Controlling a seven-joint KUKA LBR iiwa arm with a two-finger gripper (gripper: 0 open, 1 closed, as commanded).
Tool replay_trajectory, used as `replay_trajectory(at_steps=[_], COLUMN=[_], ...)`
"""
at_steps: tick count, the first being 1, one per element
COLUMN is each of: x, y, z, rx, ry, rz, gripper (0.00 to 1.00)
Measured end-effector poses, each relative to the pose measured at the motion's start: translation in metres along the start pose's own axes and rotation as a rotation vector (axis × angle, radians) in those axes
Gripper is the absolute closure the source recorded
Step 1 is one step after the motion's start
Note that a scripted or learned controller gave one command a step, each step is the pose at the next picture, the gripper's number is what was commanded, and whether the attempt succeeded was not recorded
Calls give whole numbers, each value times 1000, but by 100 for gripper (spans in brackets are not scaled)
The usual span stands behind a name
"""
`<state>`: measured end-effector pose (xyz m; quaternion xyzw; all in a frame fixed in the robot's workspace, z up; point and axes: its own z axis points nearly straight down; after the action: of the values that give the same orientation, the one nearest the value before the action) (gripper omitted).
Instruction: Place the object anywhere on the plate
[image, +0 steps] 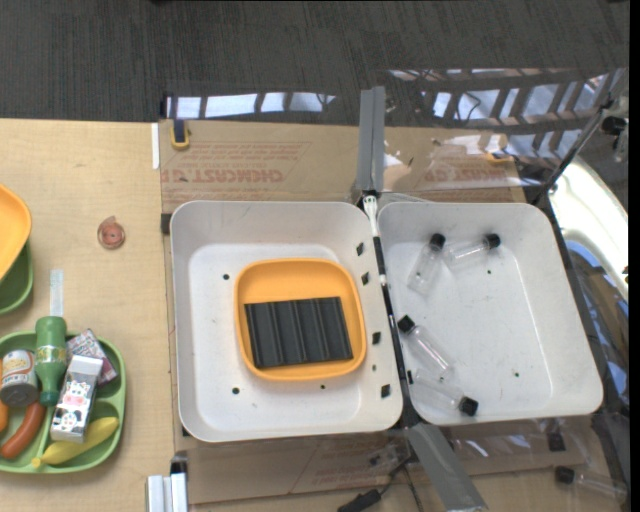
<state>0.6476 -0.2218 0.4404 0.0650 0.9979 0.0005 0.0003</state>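
Observation:
An orange-yellow plate (300, 278) lies in the middle of the left white bin (205, 300). A dark grey ribbed rectangular block (300, 332) rests flat on the plate and covers most of its lower half. In the right white bin (540, 340) lie several clear vials with black caps: two near the back (424, 266) (468, 250), one by the left wall (428, 349), and one at the front (447, 396).
A green tray (108, 432) of toy food stands on the wooden bench at the far left, with an orange and green bowl (10, 250) behind it. A small pink disc (111, 233) lies on the bench. Flattened cardboard (260, 170) lies behind the bins.

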Motion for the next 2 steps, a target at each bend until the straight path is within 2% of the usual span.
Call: replay_trajectory(at_steps=[1,2], x=[1,-12], y=[0,2], z=[0,-1], rx=[-1,-1], ry=[0,-4], rz=[-338,-656], gripper=[100,100])
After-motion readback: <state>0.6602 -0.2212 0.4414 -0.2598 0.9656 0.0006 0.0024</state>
